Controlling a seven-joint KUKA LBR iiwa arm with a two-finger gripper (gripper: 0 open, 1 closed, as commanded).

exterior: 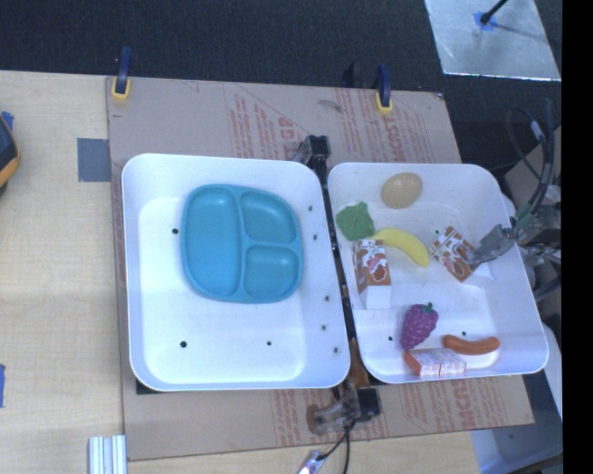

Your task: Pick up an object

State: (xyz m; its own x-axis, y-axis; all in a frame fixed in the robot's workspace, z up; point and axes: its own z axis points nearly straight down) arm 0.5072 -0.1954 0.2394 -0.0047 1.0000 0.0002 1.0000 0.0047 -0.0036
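Gripper (486,245) at right edge of right bin (519,294), finger state impossible to tell, just beside small snack packet (453,253). Banana (403,245) mid-bin; blue divided plate (242,242) in left bin (153,294).

The bench (49,294) has a light wood surface covered across its middle by a printed cardboard sheet (277,121). Two white bins lie side by side on the sheet: the left bin (148,354) and the right bin (519,349). A grey tape patch (93,159) sits beside the sheet's left edge.
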